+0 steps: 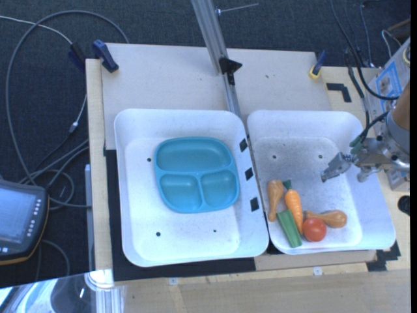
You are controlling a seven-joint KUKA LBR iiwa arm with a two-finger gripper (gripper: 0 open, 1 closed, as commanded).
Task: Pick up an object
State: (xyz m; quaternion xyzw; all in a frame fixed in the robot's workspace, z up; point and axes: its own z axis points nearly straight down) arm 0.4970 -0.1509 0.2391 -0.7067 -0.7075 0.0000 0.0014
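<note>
Toy foods lie bunched in the right bin's (313,126) front part: an orange carrot (293,205), a green cucumber (290,229), a red tomato (314,229), a tan piece (275,194) and an orange-brown gourd (333,218). My gripper (345,172) hangs over the right bin's right half, above and behind the tomato and gourd. Its fingers (333,167) are open with nothing between them.
A blue divided plate (195,175) lies in the left bin (137,194). A metal pole (212,28) slants down to the gap between the bins. Clamps sit at the board's back corners, and cables hang at the right by the arm.
</note>
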